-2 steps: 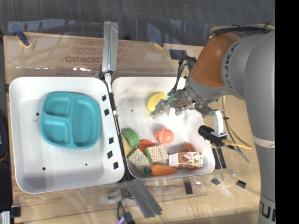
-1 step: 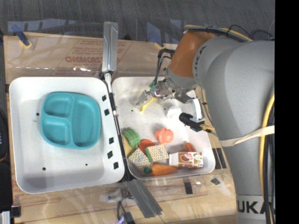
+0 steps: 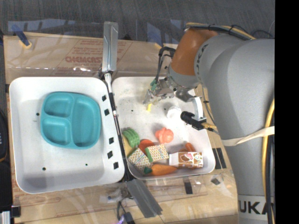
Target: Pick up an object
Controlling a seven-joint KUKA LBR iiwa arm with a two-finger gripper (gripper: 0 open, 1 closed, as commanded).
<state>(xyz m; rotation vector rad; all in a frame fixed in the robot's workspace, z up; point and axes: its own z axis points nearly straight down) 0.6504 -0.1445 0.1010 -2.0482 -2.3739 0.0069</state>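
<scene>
My gripper (image 3: 155, 95) hangs low over the upper part of the right bin (image 3: 135, 90), at the end of the grey arm with its orange band (image 3: 189, 50). Just below it a small yellow piece (image 3: 149, 107) lies on the bin floor. A small white object (image 3: 173, 112) sits to its right. The toys are piled at the bin's near end: a pink-orange round fruit (image 3: 164, 135), a green vegetable (image 3: 131, 136), a carrot (image 3: 161, 170), a brown milk carton (image 3: 186, 160) and two patterned boxes (image 3: 157, 152). I see nothing held in the gripper.
The left bin (image 3: 28, 171) holds a teal divided plate (image 3: 71, 119). A metal clamp bar (image 3: 110, 45) stands at the back between the bins. The arm's bulky grey body (image 3: 243, 101) covers the right bin's right side.
</scene>
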